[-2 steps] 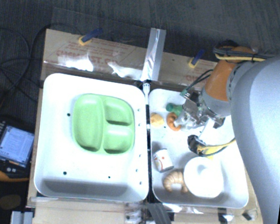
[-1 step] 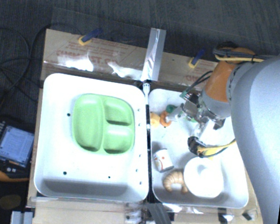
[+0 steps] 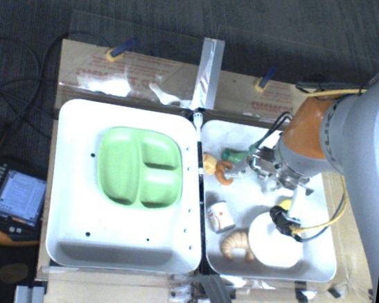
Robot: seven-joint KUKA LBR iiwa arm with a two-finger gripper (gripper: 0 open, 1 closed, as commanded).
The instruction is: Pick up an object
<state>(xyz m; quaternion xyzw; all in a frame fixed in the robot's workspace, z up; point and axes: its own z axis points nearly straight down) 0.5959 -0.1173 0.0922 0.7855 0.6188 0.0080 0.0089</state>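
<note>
Right bin [image 3: 313,266]: croissant [image 3: 236,243] below-left of gripper [image 3: 269,179].

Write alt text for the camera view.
The grey arm reaches into the right bin above a white plate, croissant, small cup and toys. The left bin holds a green divided tray.

Green divided tray [image 3: 140,167] in a white bin [image 3: 68,221]; tan croissant [image 3: 236,243] (beside a white plate [image 3: 275,248]).
</note>
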